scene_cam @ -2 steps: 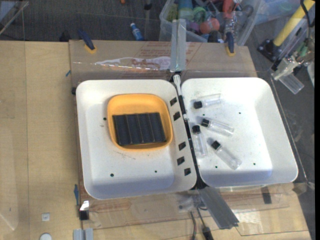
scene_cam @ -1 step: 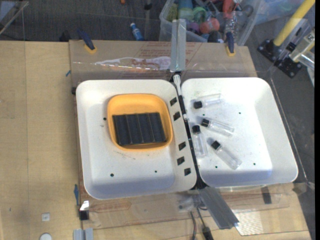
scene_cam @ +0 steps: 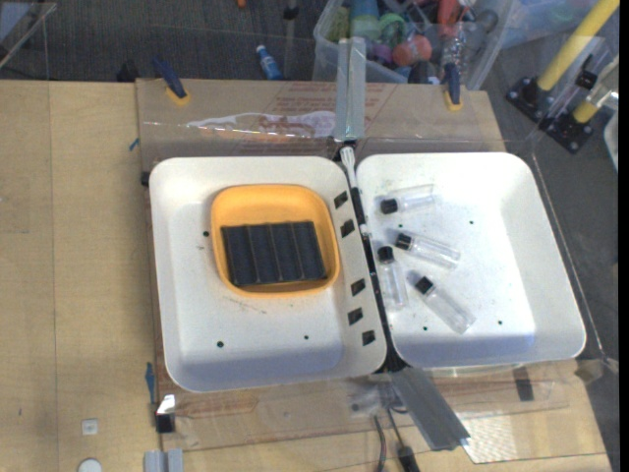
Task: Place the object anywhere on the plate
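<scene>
An orange plate [scene_cam: 267, 198] with rounded corners lies in the left white bin [scene_cam: 187, 332], toward its upper middle. A dark, ridged rectangular block [scene_cam: 273, 254] rests flat on the plate and covers most of its floor. Several clear vials with black caps lie scattered in the left half of the right white bin [scene_cam: 521, 264]: one near the top [scene_cam: 408, 202], one in the middle [scene_cam: 428, 250], one lower down [scene_cam: 442, 304].
A divider with black clips [scene_cam: 356, 264] runs between the two bins. A clear tub of colourful toys [scene_cam: 413, 18] stands beyond the bench. Blue clamps [scene_cam: 169, 82] hold the cardboard at the back.
</scene>
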